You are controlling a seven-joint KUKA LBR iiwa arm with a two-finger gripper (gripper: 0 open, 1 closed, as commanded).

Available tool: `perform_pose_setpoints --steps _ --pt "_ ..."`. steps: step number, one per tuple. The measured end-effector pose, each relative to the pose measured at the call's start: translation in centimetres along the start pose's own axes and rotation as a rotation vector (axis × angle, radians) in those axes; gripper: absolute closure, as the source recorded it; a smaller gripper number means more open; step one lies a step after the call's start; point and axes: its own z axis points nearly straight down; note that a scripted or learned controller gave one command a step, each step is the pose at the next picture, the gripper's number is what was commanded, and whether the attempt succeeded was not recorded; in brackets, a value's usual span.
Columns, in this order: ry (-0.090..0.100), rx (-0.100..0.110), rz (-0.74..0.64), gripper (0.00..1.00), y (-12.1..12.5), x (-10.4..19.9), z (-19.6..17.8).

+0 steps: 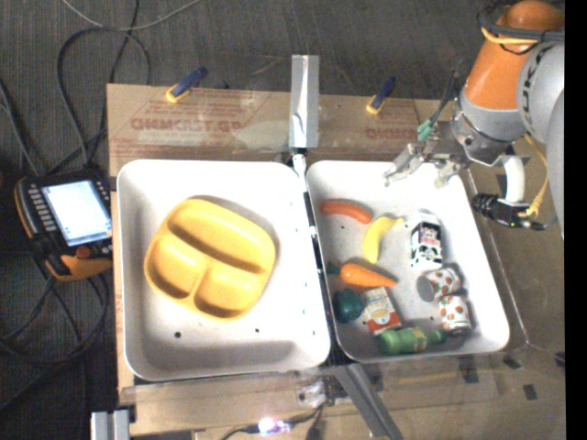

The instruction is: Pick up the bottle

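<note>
- The green bottle [411, 339] lies on its side at the near edge of the right bin [491, 273], its long axis running left to right along that wall.
- Just behind it sit a small carton [379, 308], a dark green ball [348, 305] and two spotted cups [448, 299], crowding its far side.
- Further back lie a carrot [368, 274], a banana [377, 236], a sausage [346, 211] and a black-and-white can [426, 243].
- The left bin [138, 273] holds a yellow divided tray [211, 256].
- The gripper [424, 165] hangs over the right bin's far edge, fingers spread wide, holding nothing, well apart from the bottle.
</note>
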Motion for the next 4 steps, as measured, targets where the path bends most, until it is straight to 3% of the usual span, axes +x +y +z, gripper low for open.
perform_pose_setpoints --steps 1,2,3,4 --pt "0.002 0.0 -0.197 0.0 0.3 5.7 11.3" --pt "-0.001 -0.01 -0.059 0.0 -7.3 0.3 11.6" --pt "0.001 -0.001 -0.122 0.0 0.7 -2.2 8.3" --pt "0.003 0.0 -0.393 0.0 -5.6 -0.9 6.2"
